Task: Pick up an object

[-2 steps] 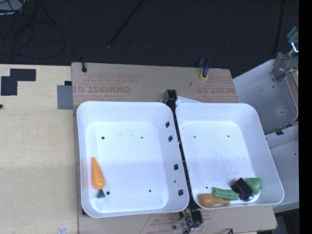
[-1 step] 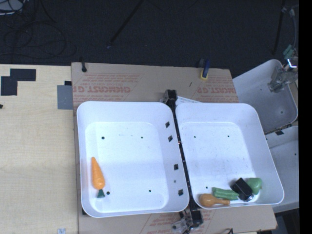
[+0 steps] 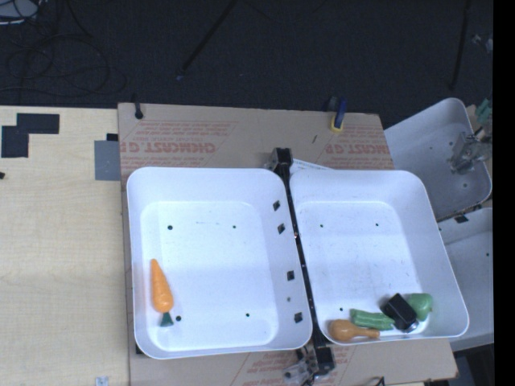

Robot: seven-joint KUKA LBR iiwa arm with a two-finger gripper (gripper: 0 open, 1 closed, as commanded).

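Observation:
A toy carrot (image 3: pixel 161 286), orange with a small green stem, lies along the left wall of the left bin (image 3: pixel 205 185), near its front corner. Several small things are bunched in the front right corner of the right bin (image 3: pixel 362 185). These are an orange gourd-shaped piece (image 3: pixel 352 330), a long green piece (image 3: pixel 372 320), a black block (image 3: pixel 400 311) and a rounded light green piece (image 3: pixel 420 302). The black block rests against the two green pieces.
Both bins sit on a cardboard sheet (image 3: pixel 241 139) on the wooden bench (image 3: pixel 56 240). Black clips (image 3: pixel 282 161) join the bins along the middle seam. A blue clamp (image 3: pixel 339 114) holds the cardboard's far edge. A grey-white plate (image 3: pixel 438 143) stands at the right.

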